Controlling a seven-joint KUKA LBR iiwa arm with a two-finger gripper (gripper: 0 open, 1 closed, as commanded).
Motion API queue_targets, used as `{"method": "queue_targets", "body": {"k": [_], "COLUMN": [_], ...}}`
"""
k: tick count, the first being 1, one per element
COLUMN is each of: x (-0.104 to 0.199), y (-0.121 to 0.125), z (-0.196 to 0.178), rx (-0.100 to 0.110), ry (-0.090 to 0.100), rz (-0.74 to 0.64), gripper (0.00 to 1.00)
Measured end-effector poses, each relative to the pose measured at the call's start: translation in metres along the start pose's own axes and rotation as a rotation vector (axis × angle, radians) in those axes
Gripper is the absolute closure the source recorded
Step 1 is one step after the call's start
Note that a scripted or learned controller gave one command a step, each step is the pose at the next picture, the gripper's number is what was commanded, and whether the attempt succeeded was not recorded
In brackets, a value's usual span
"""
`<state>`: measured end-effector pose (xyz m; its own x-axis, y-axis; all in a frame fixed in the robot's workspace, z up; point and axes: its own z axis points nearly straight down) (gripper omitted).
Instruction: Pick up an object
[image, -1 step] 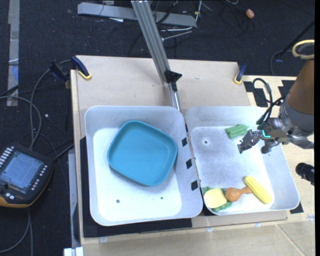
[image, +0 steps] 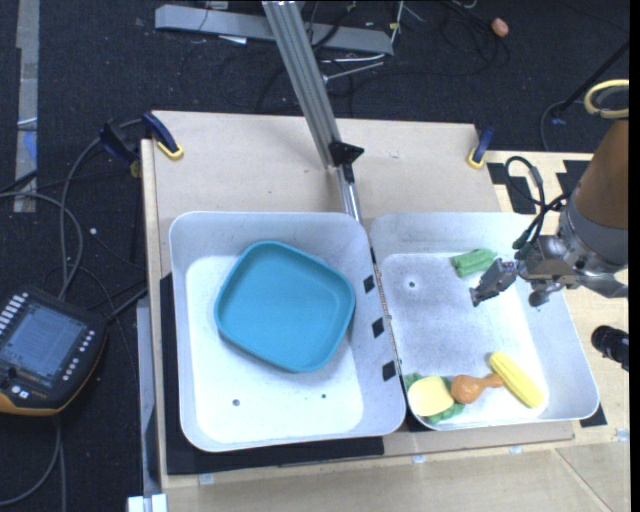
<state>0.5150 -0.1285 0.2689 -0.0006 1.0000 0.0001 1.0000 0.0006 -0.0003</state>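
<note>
Green object (image: 470, 262) in rt bin (image: 420, 240), just beside gripper (image: 492, 284).

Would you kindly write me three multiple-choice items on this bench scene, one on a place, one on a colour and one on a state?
1. Where does the blue plate lie?
A. in the left bin
B. in the right bin
C. on the floor

2. What colour is the item nearest the gripper?
A. red
B. green
C. black

3. How does the blue plate stand relative to the gripper?
A. clamped between its fingers
B. hanging from the arm
C. resting far from it, untouched

Answers:
1. A, since the plate sits flat inside the left bin.
2. B, since the green item lies just up and left of the gripper, while the yellow item and orange item sit at the bin's near edge.
3. C, since the gripper hangs over the right bin and the plate lies in the other one.
</note>
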Motion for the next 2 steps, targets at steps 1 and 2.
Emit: {"method": "queue_targets", "body": {"k": [1, 2], "x": [0.001, 0.008], "y": [-0.003, -0.005], "z": [0.042, 0.103], "rx": [0.003, 0.006], "ry": [0.0, 0.001], "rz": [0.0, 0.0], "gripper": [0.0, 0.0]}}
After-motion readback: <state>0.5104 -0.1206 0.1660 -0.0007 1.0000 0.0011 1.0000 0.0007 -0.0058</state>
